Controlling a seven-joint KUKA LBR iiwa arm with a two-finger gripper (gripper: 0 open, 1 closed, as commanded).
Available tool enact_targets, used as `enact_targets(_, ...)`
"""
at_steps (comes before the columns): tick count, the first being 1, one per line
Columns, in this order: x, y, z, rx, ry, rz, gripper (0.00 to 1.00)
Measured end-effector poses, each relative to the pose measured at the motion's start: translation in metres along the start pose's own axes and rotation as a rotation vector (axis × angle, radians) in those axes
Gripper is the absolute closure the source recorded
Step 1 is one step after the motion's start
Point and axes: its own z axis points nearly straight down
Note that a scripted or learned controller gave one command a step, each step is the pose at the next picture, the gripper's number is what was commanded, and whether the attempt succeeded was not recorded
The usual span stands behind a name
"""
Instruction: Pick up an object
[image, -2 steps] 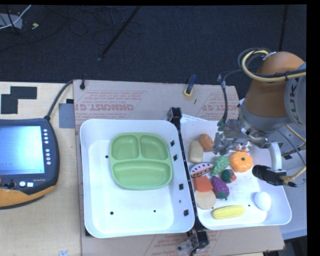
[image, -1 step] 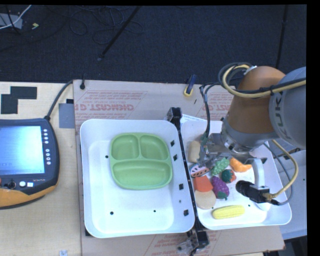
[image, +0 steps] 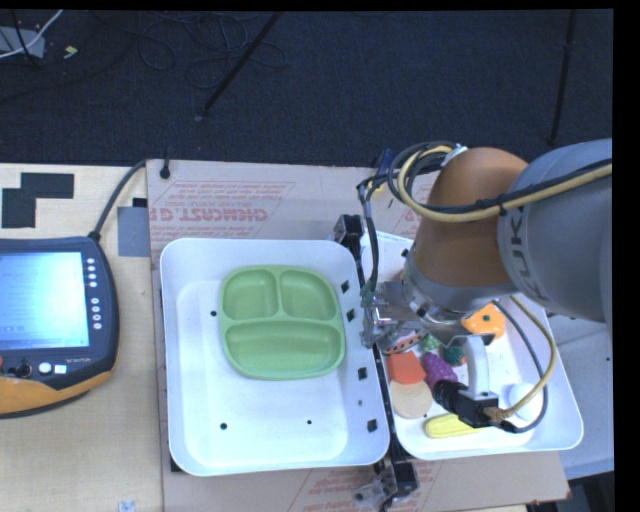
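Several small toys crowd the right bin (image: 560, 425) under the arm (image: 500, 230): a yellow piece (image: 447, 427) lying long-axis left to right, an orange one (image: 407, 369). Gripper (image: 400, 325) low there; grip unclear. Green tray (image: 281, 322) fills the left bin (image: 190, 400).

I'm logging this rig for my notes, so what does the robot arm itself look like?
The arm is bulky grey metal with a rounded orange band above the wrist. Yellow and dark cables loop around that band.

Bright, even overhead light, soft shadows, mild glare on the white bins (image: 190, 300), slightly grainy.
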Motion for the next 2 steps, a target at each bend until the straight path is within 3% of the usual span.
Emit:
enact_targets(1, -0.014, -0.011, -0.004, -0.001, -0.002, 0.006, 1.0)
enact_targets(2, 0.0, -0.016, -0.005, 0.0, -0.001, 0.003, 1.0)
